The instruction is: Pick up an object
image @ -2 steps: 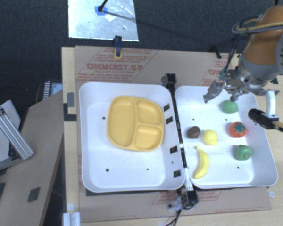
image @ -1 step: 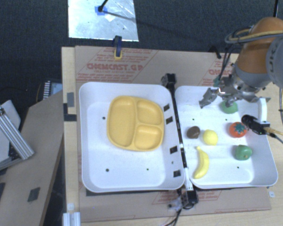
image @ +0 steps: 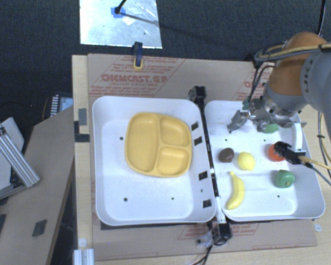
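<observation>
The right bin (image: pixel 309 203) holds several small objects. A brown round piece (image: pixel 226 154) lies next to a yellow lemon (image: pixel 245 160), and a banana (image: pixel 235 191) lies below them. A green fruit (image: pixel 284 178) rests at the right, with a red-orange piece (image: pixel 275 152) above it, partly hidden by a black part of the tool. My gripper (image: pixel 257 119) hangs low over the bin's far side. A light green object (image: pixel 269 128) peeks out just beneath it. I cannot tell whether anything is held.
The left bin (image: pixel 110 203) holds a yellow divided plate (image: pixel 157 143). A black divider with clips (image: pixel 205 148) runs between the bins. Cables (image: pixel 320 164) trail over the right bin's right edge. A clamp (image: pixel 138 55) sits at the bench's far edge.
</observation>
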You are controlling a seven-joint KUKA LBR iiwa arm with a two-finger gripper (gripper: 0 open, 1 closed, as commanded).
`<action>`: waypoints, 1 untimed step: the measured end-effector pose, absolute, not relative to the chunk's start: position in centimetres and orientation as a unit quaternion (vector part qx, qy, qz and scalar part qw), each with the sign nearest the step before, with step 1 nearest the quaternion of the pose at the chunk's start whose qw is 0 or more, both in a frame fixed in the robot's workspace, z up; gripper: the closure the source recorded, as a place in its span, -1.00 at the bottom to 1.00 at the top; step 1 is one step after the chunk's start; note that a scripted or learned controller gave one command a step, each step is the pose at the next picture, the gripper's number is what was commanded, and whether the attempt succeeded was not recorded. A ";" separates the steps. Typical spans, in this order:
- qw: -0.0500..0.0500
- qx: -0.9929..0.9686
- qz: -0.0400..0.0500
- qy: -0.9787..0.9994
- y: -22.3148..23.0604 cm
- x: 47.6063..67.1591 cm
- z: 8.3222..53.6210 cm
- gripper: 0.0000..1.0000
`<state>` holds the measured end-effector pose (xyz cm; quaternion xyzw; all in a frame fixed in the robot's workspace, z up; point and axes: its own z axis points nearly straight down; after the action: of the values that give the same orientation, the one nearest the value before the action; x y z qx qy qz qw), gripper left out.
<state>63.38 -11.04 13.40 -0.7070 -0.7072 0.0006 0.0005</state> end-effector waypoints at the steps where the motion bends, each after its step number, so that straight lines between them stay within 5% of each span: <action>1: 0.000 -0.707 0.000 -0.707 -11.0 63.4 8.2 -1.00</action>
<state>63.41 -10.99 8.25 -0.7072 -0.7070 0.0003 0.0003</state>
